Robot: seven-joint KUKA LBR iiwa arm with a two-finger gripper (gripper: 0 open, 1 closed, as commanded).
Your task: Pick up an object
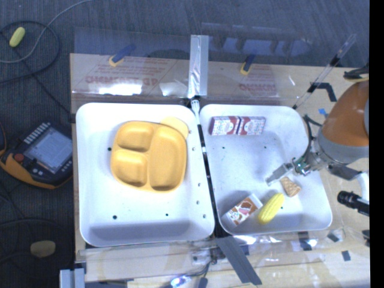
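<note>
A yellow tray (149,155) is being left alone in the left bin. Right of it, in the right bin (252,179), a corn cob (270,207) is lying, judged light, stiff, best pinched mid-length. The gripper (287,174), fingers unreadable, is hovering beside a small brown piece (291,187).

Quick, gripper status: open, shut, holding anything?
Gripper: cannot be told; it sits low in the right bin, beside the small brown item.

One fixed camera looks down at a slant on both white bins (90,179)
</note>
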